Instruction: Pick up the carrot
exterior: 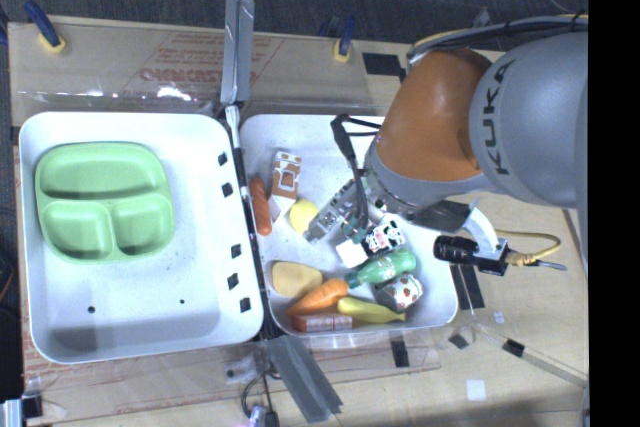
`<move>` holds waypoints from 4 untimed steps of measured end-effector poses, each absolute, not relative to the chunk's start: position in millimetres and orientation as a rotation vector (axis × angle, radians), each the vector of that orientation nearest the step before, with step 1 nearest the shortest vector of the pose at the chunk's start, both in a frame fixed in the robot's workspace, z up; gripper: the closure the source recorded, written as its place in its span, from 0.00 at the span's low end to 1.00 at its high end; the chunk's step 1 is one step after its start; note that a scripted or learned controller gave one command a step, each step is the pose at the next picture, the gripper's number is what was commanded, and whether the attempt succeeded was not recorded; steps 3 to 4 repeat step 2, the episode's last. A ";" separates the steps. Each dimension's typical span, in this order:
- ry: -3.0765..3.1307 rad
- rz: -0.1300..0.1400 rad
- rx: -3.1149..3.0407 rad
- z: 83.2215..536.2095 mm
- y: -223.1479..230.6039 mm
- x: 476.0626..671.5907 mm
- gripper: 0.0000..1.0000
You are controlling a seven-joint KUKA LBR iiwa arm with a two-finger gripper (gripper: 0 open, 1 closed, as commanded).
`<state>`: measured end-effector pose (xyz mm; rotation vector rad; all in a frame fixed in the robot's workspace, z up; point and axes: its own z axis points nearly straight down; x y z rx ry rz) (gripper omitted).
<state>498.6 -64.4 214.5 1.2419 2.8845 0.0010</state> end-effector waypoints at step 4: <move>3.008 -0.001 0.918 116.9 -113.9 492.0 0.00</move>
